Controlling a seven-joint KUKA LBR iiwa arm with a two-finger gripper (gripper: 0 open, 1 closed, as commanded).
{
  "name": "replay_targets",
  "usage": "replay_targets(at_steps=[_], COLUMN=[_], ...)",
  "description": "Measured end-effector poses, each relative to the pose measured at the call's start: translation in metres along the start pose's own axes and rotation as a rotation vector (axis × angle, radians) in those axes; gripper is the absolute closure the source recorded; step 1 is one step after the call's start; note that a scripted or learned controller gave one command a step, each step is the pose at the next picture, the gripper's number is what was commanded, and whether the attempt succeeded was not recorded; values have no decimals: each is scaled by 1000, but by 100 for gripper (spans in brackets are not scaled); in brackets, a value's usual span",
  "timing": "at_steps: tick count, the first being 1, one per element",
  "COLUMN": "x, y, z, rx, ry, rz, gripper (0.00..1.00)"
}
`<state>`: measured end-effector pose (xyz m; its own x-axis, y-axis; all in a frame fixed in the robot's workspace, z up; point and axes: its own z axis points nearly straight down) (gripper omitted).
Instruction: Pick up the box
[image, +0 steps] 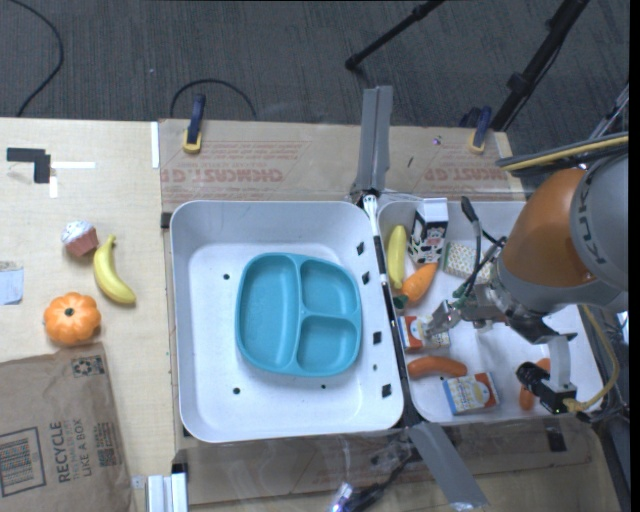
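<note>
A grey arm's two-finger gripper (440, 325) hovers low in the right white bin (505, 410); its grip state cannot be told. The small blue-and-white cardboard box (469, 392) lies near the bin's front edge, beside a sausage (437, 367).

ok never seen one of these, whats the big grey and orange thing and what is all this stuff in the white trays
That is a robot arm, seen from one camera fixed above the bench. It reaches in from the right, and its gripper hangs low over the right bin. That bin holds toy food: a banana, a carrot, a sausage, and small boxes, such as a milk carton and a flat box. The left bin holds a blue divided plate. I cannot tell whether the gripper holds anything.
</note>
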<state>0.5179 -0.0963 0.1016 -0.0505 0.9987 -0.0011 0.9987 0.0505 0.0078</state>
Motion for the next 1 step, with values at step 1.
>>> replay_targets(at_steps=[1], x=[-88], y=[-45], z=[-13], rx=[13], ry=[3], rz=[-19], gripper=[0])
